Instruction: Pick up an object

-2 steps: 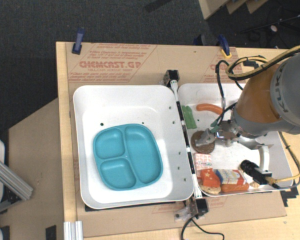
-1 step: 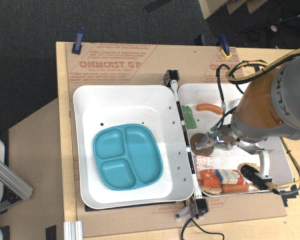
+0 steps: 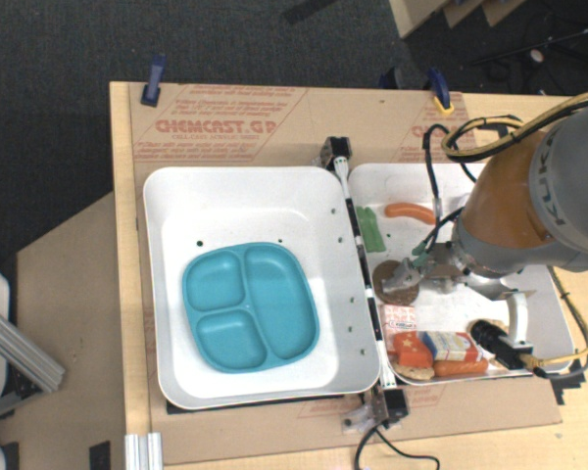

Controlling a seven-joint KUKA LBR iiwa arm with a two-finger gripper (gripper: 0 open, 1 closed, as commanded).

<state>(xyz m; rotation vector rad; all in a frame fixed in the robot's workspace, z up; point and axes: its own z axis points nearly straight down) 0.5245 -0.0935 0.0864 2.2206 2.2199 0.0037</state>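
My gripper (image 3: 418,265) is low in the right bin (image 3: 559,346), near its left wall. It is right beside a brown round object (image 3: 395,282), touching or almost touching its upper right edge. An orange sausage-shaped piece (image 3: 408,211) lies at the back of this bin. A green strip (image 3: 370,229) rests along the left wall. At the front lie a red and white box (image 3: 433,345), a red piece (image 3: 461,365) and a tan cookie-like piece (image 3: 415,363). The arm's grey and orange body (image 3: 529,204) hides the right half of the bin.
The left bin (image 3: 176,204) holds a teal divided plate (image 3: 251,305) toward its front. A black rail with a clamp (image 3: 337,151) runs between the two bins. A yellow cable (image 3: 475,130) loops above the right bin.
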